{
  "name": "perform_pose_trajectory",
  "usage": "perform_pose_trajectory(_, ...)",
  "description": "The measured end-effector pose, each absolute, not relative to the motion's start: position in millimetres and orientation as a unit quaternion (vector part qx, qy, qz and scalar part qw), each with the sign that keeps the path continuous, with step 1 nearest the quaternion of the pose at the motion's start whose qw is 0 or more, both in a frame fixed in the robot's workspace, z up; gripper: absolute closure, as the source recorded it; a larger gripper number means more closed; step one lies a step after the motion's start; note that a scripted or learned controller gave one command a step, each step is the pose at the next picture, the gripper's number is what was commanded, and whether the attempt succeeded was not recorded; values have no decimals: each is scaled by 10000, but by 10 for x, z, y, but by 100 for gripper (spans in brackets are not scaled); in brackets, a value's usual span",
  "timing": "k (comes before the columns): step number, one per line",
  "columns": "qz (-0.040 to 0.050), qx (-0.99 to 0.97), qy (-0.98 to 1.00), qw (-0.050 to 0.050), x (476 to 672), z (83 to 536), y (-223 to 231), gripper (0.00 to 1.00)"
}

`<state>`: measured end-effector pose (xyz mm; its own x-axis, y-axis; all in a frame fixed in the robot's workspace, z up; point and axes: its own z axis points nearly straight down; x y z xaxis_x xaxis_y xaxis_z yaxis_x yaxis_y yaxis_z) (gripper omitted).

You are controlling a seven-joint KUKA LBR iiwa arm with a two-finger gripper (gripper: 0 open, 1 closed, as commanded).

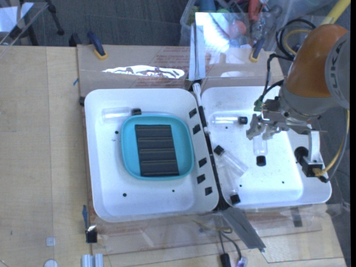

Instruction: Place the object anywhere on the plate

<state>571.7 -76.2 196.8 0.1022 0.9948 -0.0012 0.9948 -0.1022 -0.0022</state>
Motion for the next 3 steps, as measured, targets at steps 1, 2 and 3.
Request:
perform_pose_trajectory(1, 11, -7424, -6699, 3, 5717, 1970, -762, 0)
perform_pose_trajectory(2, 5, -7530, -6580, -2, 5699, 2625, -1242, 0)
perform_pose_trajectory(3, 6, -7977, -6031, -3, 5652, 3905, -1557, 0)
